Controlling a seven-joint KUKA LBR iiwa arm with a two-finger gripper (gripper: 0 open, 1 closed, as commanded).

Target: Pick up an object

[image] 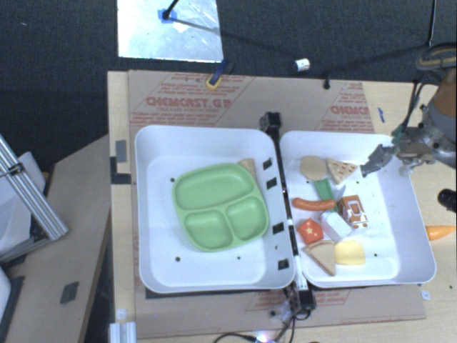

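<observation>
So far we judge nothing picked: our jaws hang over the right bin's far right corner, and we cannot tell their spread (too small). Toy foods lie clustered along that bin's left side, untouched.

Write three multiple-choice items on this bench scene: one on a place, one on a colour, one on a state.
1. Where does the divided tray lie?
A. left bin
B. right bin
C. on the cardboard outside the bins

2. What colour is that tray?
A. blue
B. green
C. red

3. How does the gripper stand to the toy food?
A. clamped on the sausage
B. above the right bin, touching no food
C. pressed on the yellow block

Key: 1 A, it sits inside the left bin; 2 B, it is pale green; 3 B, its tip hangs beside the pizza slice, apart from it.
</observation>
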